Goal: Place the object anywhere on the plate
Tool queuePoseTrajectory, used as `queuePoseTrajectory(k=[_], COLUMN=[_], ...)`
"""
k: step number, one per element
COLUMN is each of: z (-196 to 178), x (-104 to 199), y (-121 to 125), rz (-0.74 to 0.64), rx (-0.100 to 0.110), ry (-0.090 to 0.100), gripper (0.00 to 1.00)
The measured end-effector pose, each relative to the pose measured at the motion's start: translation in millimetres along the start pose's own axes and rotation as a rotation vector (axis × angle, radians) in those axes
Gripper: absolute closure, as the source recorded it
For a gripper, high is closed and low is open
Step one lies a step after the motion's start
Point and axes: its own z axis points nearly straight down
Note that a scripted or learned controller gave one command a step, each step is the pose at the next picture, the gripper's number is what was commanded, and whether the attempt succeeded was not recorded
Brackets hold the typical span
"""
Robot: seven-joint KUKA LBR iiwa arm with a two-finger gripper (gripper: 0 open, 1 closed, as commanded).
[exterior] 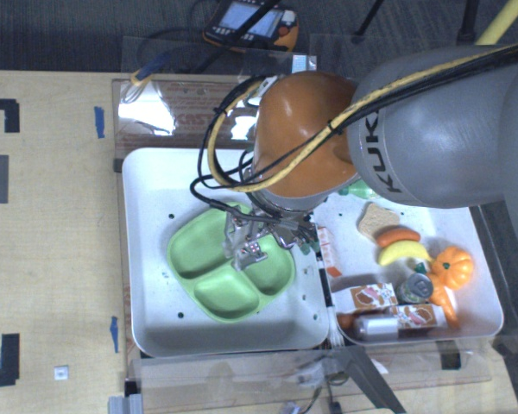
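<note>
Directly beneath the gripper [252, 247] lies the green plate [229, 270], a divided dish in the left bin [155, 188]; the gripper hangs low over the ridge where its compartments meet. Which object the task means I cannot tell, and nothing can be made out between the gripper's tips, so whether it carries anything is unclear. Whether it is spread or pressed together cannot be told either: the metal parts blur into a small tangle under the wrist. If something is held, my judgement is that a good release would come low and over a compartment floor, not over the ridge, so the thing settles instead of rolling off. Off to the gripper's right, in the other bin [488, 317], lie a slice of bread [378, 221], a banana [403, 252], a small pumpkin [453, 266], a carton [373, 297] and a bottle [393, 322]. The arm [432, 128] covers the far part of both bins, and the desk [52, 231] stretches away to the gripper's left.
</note>
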Motion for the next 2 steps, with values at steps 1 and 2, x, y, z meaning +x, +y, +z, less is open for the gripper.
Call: queuePoseTrajectory(k=[1,2], z=[25,19], x=[18,38], y=[-13,54], rz=[0.744,0.741], rx=[0.002,0.002], ry=[0.004,0.004], gripper=[1.0,1.0])
